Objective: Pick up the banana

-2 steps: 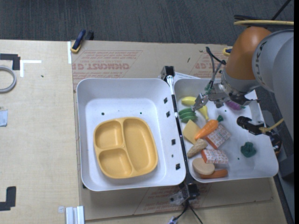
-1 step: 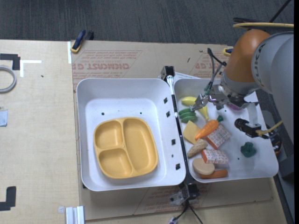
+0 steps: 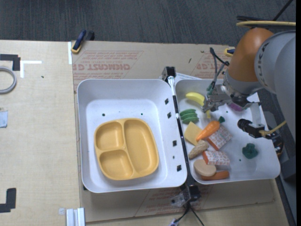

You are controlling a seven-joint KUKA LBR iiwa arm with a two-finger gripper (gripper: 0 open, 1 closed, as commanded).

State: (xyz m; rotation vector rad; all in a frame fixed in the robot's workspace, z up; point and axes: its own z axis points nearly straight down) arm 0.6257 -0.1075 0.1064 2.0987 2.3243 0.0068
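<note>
Banana: lies in the right bin, upper left part, near the divider; yellow, curved, resting flat.
Gripper: I hang just right of the banana's end, low over the bin.
Fingers: cannot tell whether mine are spread or closed; too small and dark against the wrist. Nothing seen between them.
Neighbours: green item just below the banana; carrot, cheese wedge and other toy foods further down.
Left bin: holds a yellow plate with three compartments.
Risk 1: I sit off the banana's end, so closing here may pinch only its tip and let it slip out.
Risk 2: the curved, smooth skin may roll toward the bin wall.
Risk 3: the green item lies close; a finger could catch it instead.
Writing: red print on the cardboard under the bins, upside down, not legible to me.
</note>
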